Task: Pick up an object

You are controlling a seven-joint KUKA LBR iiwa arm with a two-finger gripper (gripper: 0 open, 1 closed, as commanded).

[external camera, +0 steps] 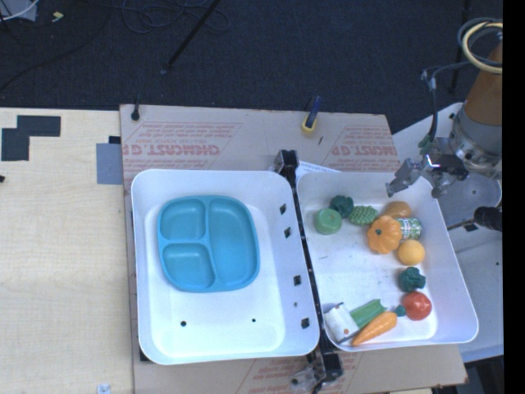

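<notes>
The right bin [459, 302] holds several toy foods: a green round piece [328, 221], a dark green broccoli [341, 205], an orange pumpkin [383, 235], a small can [409, 228], a yellow lemon [411, 253], a red tomato [417, 305] and a carrot [375, 328]. My gripper [420, 180] hovers over the bin's far right corner, above and behind the pumpkin and can. Its fingers are spread open with nothing between them.
The left bin [152, 318] holds a blue divided plate [207, 243]. A second broccoli [412, 279], a green cucumber [367, 311] and a white item [340, 321] lie near the right bin's front. A black divider [297, 245] runs between the bins.
</notes>
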